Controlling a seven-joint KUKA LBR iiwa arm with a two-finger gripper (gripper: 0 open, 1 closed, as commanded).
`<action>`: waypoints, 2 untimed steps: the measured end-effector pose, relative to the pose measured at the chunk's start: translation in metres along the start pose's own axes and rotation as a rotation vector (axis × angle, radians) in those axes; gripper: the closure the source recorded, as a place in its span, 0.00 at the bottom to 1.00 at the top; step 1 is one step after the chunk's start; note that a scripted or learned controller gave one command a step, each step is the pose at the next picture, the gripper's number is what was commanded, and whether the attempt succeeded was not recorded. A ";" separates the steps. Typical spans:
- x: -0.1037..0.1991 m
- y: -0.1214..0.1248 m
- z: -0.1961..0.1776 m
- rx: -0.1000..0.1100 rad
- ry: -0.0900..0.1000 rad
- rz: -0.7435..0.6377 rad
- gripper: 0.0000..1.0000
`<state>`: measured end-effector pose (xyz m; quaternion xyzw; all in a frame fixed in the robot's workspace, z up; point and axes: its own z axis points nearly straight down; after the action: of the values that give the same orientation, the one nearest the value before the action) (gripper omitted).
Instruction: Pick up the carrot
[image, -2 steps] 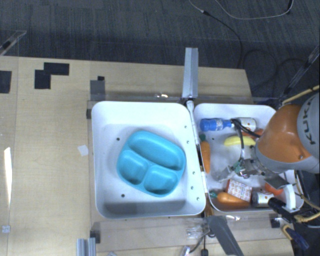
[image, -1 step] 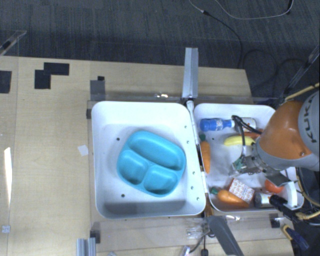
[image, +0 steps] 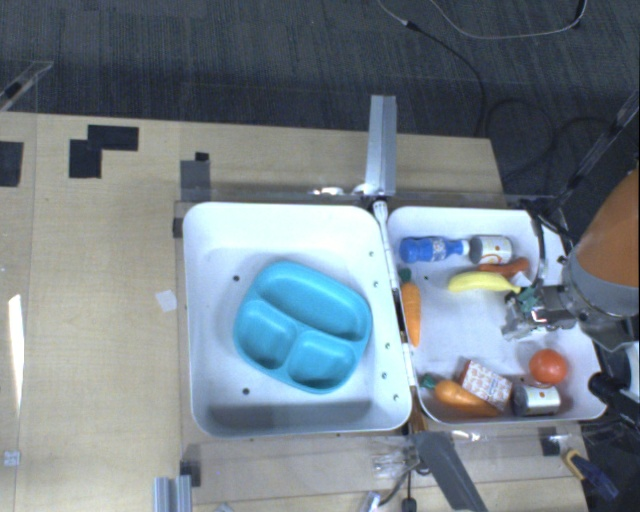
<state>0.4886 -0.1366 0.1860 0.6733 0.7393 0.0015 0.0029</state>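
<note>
An orange carrot (image: 410, 312) with a green top lies lengthwise against the left wall of the right bin (image: 455, 220). A second carrot-like orange piece (image: 462, 397) lies along that bin's front wall. My gripper (image: 524, 316) hangs low over the right side of the same bin, just below the banana's right end. It is well to the right of the first carrot and up and to the right of the second one. Nothing orange shows at the gripper.
The right bin also holds a blue bottle (image: 432, 249), a can (image: 492, 248), a banana (image: 482, 283), a red ball (image: 548, 366), a snack packet (image: 485, 381) and a small tin (image: 538, 399). A blue divided plate (image: 302, 325) lies in the left bin (image: 215, 400).
</note>
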 end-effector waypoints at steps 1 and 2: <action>-0.004 0.036 -0.010 -0.001 -0.001 -0.125 1.00; -0.032 0.018 0.091 0.000 0.000 -0.343 1.00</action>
<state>0.5102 -0.1669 0.0948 0.5375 0.8433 0.0012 0.0029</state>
